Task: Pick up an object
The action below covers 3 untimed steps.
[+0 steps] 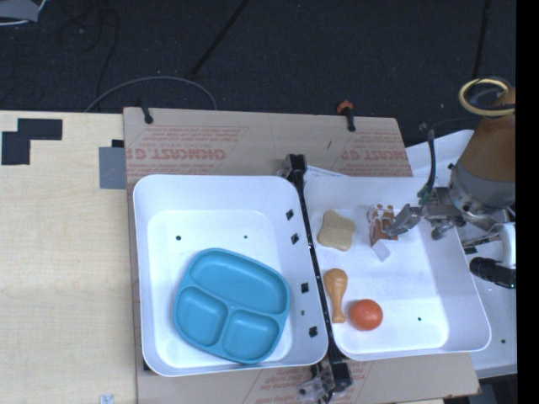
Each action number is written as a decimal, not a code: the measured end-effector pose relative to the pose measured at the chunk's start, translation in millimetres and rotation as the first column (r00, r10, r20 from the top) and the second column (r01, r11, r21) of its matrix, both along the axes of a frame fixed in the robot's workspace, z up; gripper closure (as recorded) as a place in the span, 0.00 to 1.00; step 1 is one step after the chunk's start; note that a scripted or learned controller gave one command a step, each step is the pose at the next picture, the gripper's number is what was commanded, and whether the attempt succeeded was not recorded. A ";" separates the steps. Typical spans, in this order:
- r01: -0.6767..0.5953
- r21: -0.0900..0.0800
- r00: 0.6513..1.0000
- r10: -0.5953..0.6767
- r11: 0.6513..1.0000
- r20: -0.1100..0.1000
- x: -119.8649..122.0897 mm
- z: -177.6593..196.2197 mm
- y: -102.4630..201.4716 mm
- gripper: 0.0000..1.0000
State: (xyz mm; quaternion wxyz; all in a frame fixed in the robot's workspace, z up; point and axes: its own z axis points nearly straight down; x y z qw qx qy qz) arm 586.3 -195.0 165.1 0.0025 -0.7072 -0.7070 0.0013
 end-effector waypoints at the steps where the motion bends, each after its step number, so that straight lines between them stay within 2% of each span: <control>1: 0.001 0.000 1.000 -0.001 1.000 -0.001 0.1 -43.8 5.1 0.00; 2: 0.002 0.000 1.000 -0.002 1.000 -0.001 0.2 -31.5 4.2 1.00; 3: -0.001 -0.003 1.000 0.001 1.000 0.009 4.9 30.8 -0.4 1.00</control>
